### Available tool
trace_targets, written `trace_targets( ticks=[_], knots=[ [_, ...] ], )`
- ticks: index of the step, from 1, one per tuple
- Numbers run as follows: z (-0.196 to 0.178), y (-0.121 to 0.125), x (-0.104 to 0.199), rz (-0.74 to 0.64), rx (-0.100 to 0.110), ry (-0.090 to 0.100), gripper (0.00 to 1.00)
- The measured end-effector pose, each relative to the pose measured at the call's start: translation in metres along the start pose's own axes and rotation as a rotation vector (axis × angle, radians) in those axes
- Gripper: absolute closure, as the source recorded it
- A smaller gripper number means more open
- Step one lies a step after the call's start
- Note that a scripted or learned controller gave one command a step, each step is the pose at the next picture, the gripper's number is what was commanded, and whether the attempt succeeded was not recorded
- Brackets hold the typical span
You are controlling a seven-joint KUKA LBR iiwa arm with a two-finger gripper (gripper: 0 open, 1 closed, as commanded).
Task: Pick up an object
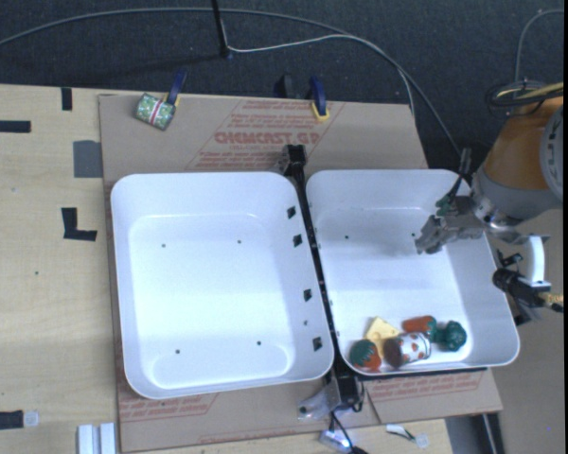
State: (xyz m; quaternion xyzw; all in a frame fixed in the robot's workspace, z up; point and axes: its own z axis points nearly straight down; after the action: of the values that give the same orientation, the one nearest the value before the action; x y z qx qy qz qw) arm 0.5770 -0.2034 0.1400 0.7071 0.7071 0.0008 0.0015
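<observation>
The claw (434, 237), its opening impossible to judge here, is hanging above the right bin (388, 192), well apart from the small, probably light toys (412, 340) clustering at its near edge, likely graspable across their middles.

I see a small green block (155, 111) near the board's (256, 140) back left corner and two clamps (318, 96) on its back edge.

Grey arm (525, 173); orange band; dark gripper (439, 231)
</observation>
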Motion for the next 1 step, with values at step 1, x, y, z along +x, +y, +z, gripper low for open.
trace_targets(
  ticks=[1],
  knots=[
    [-0.0548,-0.0031,-0.0092,0.0,-0.001,0.0,1.0]
  ],
)
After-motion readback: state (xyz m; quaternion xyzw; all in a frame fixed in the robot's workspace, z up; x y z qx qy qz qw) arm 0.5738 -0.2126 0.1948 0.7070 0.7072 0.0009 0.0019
